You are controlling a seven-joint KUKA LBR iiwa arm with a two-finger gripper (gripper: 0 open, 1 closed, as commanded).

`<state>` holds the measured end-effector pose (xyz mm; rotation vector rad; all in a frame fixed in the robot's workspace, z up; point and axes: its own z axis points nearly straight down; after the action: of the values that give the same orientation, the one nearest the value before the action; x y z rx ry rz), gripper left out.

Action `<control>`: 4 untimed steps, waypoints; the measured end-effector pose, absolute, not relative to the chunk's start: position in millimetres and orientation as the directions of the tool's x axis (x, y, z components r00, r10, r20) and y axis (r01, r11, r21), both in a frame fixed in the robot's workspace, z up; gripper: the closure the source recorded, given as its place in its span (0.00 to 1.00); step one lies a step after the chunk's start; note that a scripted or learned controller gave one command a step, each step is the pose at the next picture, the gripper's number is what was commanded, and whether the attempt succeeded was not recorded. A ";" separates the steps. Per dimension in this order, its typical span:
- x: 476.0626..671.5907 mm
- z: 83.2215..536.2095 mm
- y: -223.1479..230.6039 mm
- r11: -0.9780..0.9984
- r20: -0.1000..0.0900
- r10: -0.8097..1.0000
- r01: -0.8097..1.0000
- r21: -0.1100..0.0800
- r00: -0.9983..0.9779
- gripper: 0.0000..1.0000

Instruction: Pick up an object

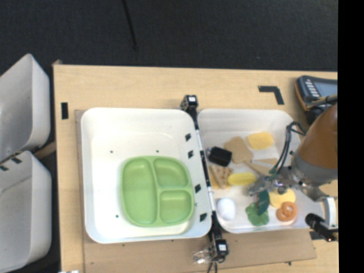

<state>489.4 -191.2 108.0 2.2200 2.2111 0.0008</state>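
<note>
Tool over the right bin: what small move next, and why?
Probably a short, straight descent. The tool sits low in the right bin, just above the green toy, with the yellow piece crowding its right side. Nothing shows between its fingers.

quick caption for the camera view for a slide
Arm's hand low in the right bin among small toys, above a green toy; green divided plate in the left bin.

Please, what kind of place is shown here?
Probably a robot lab's picking bench: two white bins side by side on a wooden bench, a green tray and toy items, and a gripper over them.
</note>
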 end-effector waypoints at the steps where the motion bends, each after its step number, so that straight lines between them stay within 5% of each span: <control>1: 490.0 100.4 -191.7 -0.005 -0.001 1.000 1.000 0.001 0.005 0.00; 2: 490.8 110.9 -193.4 -0.014 -0.003 1.000 1.000 0.005 0.014 1.00; 4: 500.3 220.1 -185.0 0.003 -0.003 1.000 1.000 0.006 -0.003 1.00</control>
<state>500.3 -185.0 220.1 2.2132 2.2209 0.0035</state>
